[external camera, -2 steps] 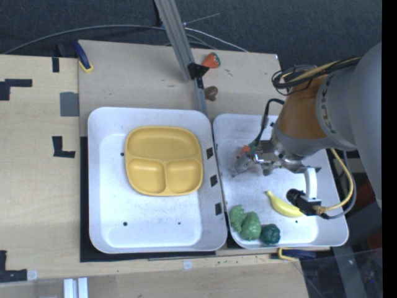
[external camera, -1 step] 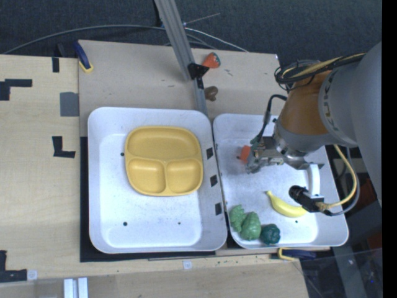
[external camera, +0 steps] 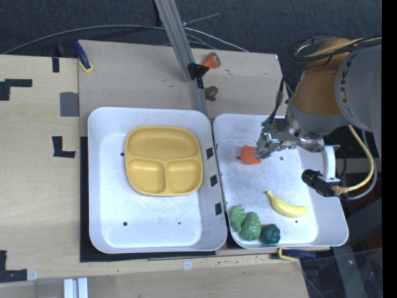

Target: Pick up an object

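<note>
two white bins [external camera: 99, 166], one yellow divided plate [external camera: 164, 160], one orange piece [external camera: 250, 156], one banana [external camera: 286, 205], two green lumpy things [external camera: 246, 221], one dark teal blob [external camera: 270, 233]

We see two shallow white bins side by side on the tabletop [external camera: 149, 67]. In the left bin [external camera: 102, 185] lies a yellow three-compartment plastic tray [external camera: 164, 160]. In the right bin [external camera: 322, 219], an orange wedge-shaped block [external camera: 250, 156] sits beside the hand [external camera: 268, 144]; nearer us lie a yellow banana [external camera: 285, 205], a green leafy vegetable toy [external camera: 245, 222] and a dark teal lump [external camera: 270, 233].
</note>
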Controlling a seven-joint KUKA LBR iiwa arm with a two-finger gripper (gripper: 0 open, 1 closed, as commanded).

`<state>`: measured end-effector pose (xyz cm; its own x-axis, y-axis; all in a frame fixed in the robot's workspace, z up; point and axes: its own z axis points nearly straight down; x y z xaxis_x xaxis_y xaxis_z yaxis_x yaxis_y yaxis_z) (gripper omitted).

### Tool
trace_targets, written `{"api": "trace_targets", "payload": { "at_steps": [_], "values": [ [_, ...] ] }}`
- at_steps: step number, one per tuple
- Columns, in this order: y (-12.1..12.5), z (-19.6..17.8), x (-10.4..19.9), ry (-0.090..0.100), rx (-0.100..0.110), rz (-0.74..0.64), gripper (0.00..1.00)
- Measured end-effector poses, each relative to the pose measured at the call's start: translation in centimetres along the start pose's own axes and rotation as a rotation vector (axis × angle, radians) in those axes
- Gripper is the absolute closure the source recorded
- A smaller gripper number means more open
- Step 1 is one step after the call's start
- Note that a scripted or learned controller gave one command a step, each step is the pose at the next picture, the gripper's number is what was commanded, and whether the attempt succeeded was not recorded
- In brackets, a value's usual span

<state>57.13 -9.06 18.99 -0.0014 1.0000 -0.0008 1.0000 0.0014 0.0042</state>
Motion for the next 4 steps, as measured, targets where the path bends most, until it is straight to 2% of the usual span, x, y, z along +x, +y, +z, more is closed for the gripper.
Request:
{"api": "trace_targets", "payload": {
  "at_steps": [1, 2, 3, 4],
  "values": [
    [0.1, -2.9, 0.0, 0.001, 0.002, 0.0, 1.0],
    [-1.7, -3.8, 6.0, 0.004, 0.006, -0.006, 1.0],
    [-3.2, -2.8, 11.4, 0.002, 0.008, -0.006, 1.0],
    [-4.5, -4.0, 16.9, 0.003, 0.006, -0.008, 1.0]
  ]
}}
